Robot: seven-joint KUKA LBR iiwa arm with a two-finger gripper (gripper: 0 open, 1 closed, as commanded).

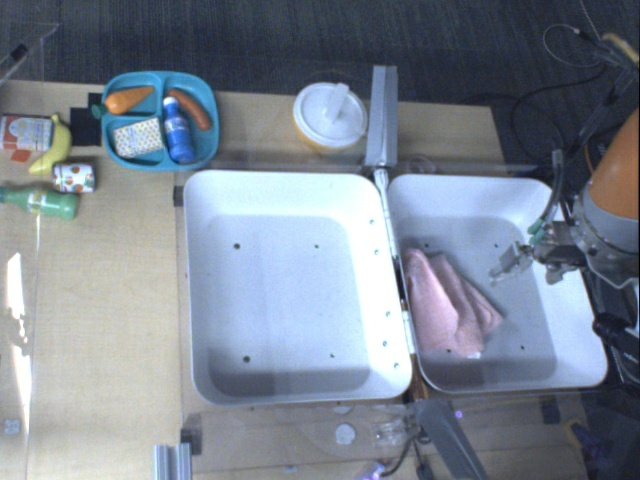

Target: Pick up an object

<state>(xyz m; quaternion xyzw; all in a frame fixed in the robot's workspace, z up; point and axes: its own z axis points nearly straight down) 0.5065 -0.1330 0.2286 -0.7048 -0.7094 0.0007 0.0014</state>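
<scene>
Desk (90, 348) of pale wood carries two shallow white bins side by side, seen from above at a slant. Left bin (215, 368) is the larger in view, its floor bare apart from a few small dark dots. Right bin (570, 368) touches it along a shared edge and holds a crumpled pink cloth (447, 303), which lies against the wall nearest the left bin, toward the front. Arm (615, 183), grey with an orange band, reaches in from the right over the right bin's far edge. Its gripper (512, 260) hangs above the bin floor just beside the cloth's upper right corner, apart from it; the fingers look slightly spread and nothing sits between them. Behind the bins, a blue divided tray (205, 103) holds toy food, including a carrot (130, 99) and a blue bottle (178, 131). A white lidded cup (330, 115) stands near the bins' far join, beside an upright metal post (381, 118). At the desk's left edge lie a banana (55, 146), a small can (74, 177) and a green bottle (42, 202).
</scene>
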